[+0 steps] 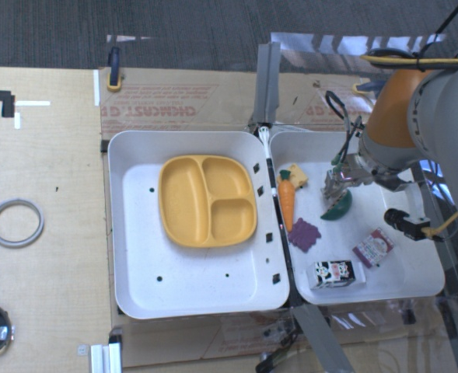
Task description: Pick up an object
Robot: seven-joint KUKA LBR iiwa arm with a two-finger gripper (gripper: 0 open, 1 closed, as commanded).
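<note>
Right now, operator, read the scene this way.

Arm: your grey arm reaches in from the right, its orange band (390,109) above the right bin (415,282), wrist pitched down toward the bin's upper middle.

Gripper: the gripper (337,193) sits low, right over a dark green object (340,207). You cannot tell from this slant whether it is spread, closed or pinching anything; the metal tips merge with the green shape below.

Likely target: the green object, judged only from where the tool is. It lies in the right bin, just right of the carrot (287,200) and apart from it, which leaves room for a straight descent.

Other candidates: a yellow piece (295,176) touches the carrot's top near the bin's left wall; a purple object (304,235) lies just below the carrot; a small black-and-white carton (334,273) sits near the front edge; a pinkish packet (373,248) lies to its upper right.

Left bin: the left bin (135,231) holds a yellow divided plate (208,200), flat and broad, a poor fit for two fingers.

Why the clutter matters: the carrot group hugs the wall between the bins, so a grasp there risks striking the rim.

Progress: nothing looks lifted; treat the pick as not yet done.

Risk: the green object looks low and rounded, so it may slip out on closing.
</note>
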